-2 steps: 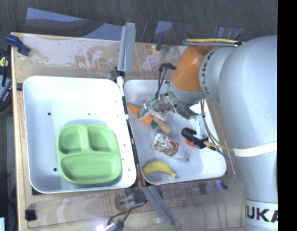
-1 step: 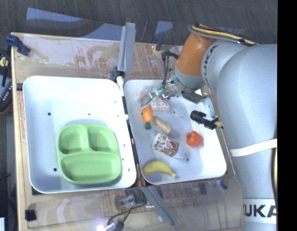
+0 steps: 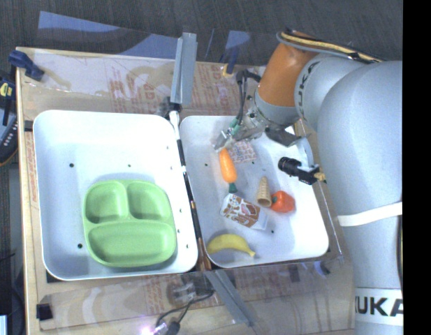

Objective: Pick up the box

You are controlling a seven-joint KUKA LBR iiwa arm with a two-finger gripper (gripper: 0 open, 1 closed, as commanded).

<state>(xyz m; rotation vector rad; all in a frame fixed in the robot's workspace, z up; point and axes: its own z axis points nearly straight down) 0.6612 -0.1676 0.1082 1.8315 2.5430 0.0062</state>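
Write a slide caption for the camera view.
Gripper in the right bin beyond the carrot; box lies near the banana.

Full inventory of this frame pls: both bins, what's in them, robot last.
Shallow white left bin: 1, white, bench left.
Shallow white right bin: 1, white, bench right.
Green divided plastic plate: 1, green, left bin, front.
Orange toy carrot with green top: 1, orange, right bin, upper middle.
Speckled flat packet: 1, pale with dark print, right bin, beside the carrot.
Small printed cardboard box: 1, brown and white, right bin, centre.
Tan toy cone: 1, tan, right of box.
Red-orange rounded toy: 1, beside cone.
Yellow toy banana: 1, yellow, right bin, front.
Grey KUKA arm with orange band: 1, from right.
Gripper: 1, over right bin's far end.
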